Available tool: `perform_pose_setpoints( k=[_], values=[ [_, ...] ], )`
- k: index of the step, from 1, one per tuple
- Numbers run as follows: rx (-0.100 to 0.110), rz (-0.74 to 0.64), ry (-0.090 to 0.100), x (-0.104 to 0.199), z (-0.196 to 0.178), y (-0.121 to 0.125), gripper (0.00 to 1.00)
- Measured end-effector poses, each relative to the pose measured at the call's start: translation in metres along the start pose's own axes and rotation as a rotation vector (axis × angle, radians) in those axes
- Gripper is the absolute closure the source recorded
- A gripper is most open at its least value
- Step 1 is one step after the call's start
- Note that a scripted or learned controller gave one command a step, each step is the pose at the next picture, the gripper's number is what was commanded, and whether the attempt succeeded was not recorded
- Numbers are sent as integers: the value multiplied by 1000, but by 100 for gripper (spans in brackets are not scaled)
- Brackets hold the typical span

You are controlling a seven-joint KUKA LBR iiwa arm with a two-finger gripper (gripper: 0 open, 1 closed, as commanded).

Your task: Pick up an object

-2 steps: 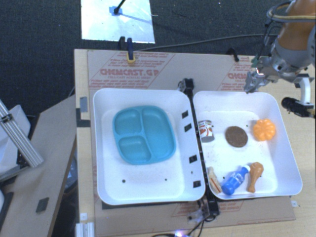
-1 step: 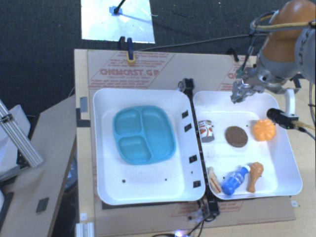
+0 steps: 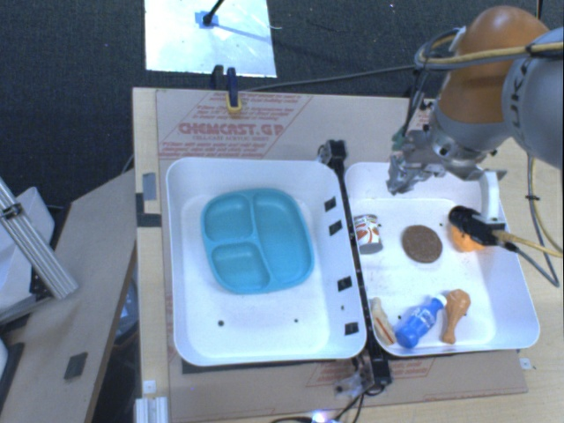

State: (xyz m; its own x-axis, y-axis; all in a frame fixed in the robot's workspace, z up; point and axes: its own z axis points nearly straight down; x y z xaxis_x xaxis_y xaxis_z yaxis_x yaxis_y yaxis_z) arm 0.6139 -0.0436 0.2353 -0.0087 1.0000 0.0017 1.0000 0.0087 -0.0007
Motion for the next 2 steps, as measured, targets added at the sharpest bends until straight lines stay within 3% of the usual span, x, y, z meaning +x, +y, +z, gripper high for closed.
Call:
perform_pose_setpoints(
  k=[2],
  values=[
    [3,0,0,100,10,-51,100]
  ],
)
